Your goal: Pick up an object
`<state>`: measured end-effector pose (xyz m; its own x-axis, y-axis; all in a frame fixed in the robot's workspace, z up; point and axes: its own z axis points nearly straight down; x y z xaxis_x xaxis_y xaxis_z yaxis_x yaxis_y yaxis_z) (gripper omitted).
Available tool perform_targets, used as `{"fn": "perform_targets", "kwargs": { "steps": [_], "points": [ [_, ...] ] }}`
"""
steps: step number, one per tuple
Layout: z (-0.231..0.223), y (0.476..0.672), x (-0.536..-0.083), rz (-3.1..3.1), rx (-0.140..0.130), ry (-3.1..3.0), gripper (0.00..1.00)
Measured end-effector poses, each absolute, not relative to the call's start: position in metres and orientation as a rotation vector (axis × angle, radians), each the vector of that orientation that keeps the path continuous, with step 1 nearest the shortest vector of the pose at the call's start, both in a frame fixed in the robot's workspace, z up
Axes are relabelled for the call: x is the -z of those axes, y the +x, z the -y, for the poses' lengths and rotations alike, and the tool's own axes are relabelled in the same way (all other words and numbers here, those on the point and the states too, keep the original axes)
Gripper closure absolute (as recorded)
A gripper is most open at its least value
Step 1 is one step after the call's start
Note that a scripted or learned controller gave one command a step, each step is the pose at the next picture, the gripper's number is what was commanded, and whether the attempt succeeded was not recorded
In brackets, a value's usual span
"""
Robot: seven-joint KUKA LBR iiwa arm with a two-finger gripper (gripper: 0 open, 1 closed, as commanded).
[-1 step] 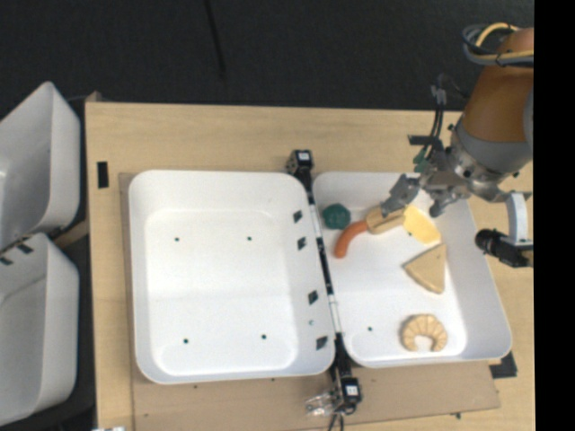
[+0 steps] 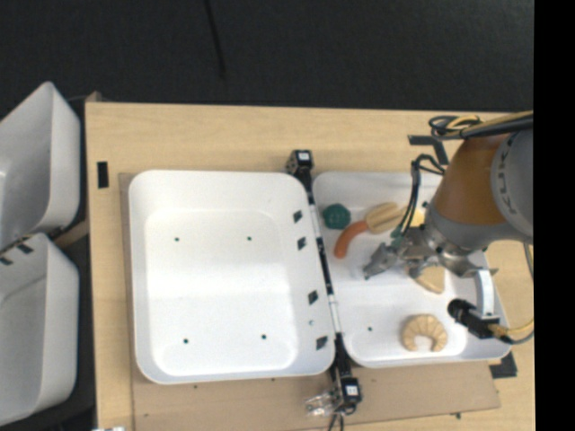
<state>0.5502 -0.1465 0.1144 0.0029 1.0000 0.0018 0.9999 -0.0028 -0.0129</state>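
The right bin (image 2: 386, 353) holds a teal round piece (image 2: 336, 215), an orange sausage-shaped piece (image 2: 349, 238), a pale bread-like piece (image 2: 382, 216), a croissant (image 2: 424, 332) and a tan wedge (image 2: 433, 280). My gripper (image 2: 379, 263) hangs low over the middle of this bin, just right of and below the orange piece, with the tan wedge partly hidden behind the wrist. I see nothing clearly between its fingers.
The left bin (image 2: 144, 241) lies beside the right one, joined by a black clipped divider (image 2: 316, 259). Cables (image 2: 440, 142) run along the arm at the right. Two white containers (image 2: 31, 241) stand off the bench's left edge.
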Motion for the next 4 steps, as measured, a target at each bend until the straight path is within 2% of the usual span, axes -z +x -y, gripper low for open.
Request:
{"fn": "perform_targets", "kwargs": {
  "steps": [1,2,3,4],
  "points": [
    [0.124,0.487,-0.125,2.217,-0.004,-2.220,0.00],
    [0.126,0.491,-0.136,2.212,0.003,-2.236,1.00],
    [0.061,0.493,-0.302,2.243,0.023,-2.219,1.00],
    [0.065,0.491,-0.292,2.226,0.002,-2.221,0.00]
  ]
}}
